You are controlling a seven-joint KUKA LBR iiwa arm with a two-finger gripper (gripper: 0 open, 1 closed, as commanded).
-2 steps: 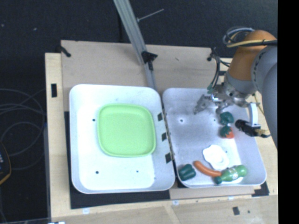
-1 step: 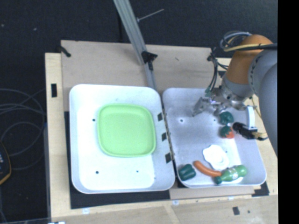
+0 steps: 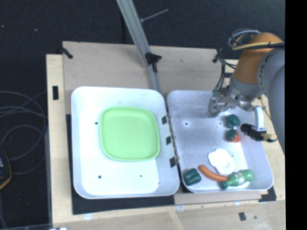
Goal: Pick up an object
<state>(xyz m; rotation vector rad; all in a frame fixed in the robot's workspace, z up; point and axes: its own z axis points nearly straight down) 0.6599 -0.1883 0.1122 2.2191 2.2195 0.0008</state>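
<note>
Grey-and-orange arm poises its two-finger gripper (image 3: pixel 217 104) low over the right white bin (image 3: pixel 192 143), whether clenched I cannot tell; nearest is a small dark-green rounded object (image 3: pixel 232 120), likely target, lying just beside it.

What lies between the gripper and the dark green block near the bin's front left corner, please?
In the camera view, only bare white bin floor lies between the gripper and the dark green block; the other toys sit further right.
</note>
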